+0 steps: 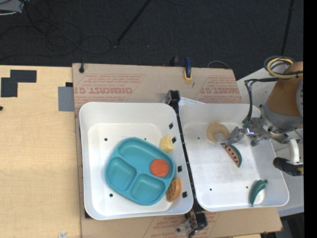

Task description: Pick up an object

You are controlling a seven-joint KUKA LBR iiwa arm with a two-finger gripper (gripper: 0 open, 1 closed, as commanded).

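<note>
The right bin (218, 197) holds a tan, curled bread-like piece (217, 131), a watermelon slice (234, 154) and a green and white piece (257, 190) near the front right corner. My gripper (237, 135) reaches in from the right and hangs low between the tan piece and the top end of the watermelon slice, close to both. I see nothing held in it.
In the left bin (94, 133) lies a blue compartment tray (119, 172) with an orange round piece (159, 168) on it. A yellow piece (166, 143) and a brown ring-shaped piece (174, 189) lie by the divider. The grey arm (282, 103) crosses the right bin's right wall.
</note>
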